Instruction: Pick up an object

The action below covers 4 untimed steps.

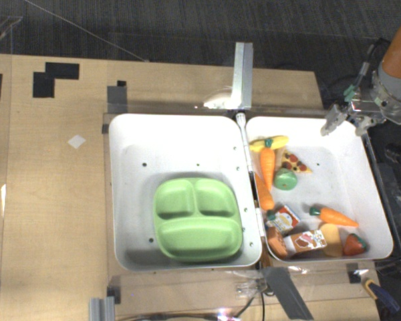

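Observation:
The right bin (371, 179) holds several toy foods. A yellow piece (271, 142) lies at the back left, with an orange carrot (267, 166), a pizza slice (295, 162) and a green round fruit (285, 180) near it. Another carrot (335, 216), small printed cartons (306, 241) and a red strawberry (354, 245) crowd the front. My gripper (343, 124) hangs over the bin's back right corner, above and apart from the toys. Its two fingers stand open with nothing between them.
The left bin (130, 179) holds a green divided plate (197, 218) at its front. A metal post (243, 75) rises behind the wall that the bins share. Wooden bench (47, 199) stretches to the left.

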Each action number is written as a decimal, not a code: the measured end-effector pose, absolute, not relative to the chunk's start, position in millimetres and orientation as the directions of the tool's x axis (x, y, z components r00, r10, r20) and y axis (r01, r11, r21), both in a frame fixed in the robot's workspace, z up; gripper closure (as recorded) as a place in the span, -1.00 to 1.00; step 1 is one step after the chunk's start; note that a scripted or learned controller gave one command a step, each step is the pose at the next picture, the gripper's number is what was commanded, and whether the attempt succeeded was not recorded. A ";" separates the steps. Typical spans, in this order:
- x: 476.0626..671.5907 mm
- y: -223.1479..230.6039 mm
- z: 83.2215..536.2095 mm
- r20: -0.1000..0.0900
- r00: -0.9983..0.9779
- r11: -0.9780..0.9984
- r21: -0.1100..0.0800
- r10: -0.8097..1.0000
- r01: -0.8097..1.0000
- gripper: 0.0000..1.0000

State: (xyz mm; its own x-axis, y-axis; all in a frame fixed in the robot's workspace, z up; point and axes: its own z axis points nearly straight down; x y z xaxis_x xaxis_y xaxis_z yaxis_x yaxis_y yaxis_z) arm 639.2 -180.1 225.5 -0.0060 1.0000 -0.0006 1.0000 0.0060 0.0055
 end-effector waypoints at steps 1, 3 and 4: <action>601.1 -157.7 140.9 0.000 -0.039 0.039 0.004 0.999 0.999 -1.00; 575.0 -197.9 190.3 -0.003 -0.085 0.085 0.008 0.996 0.996 -1.00; 522.4 -205.4 104.7 -0.001 -0.185 0.185 0.004 0.983 0.983 -1.00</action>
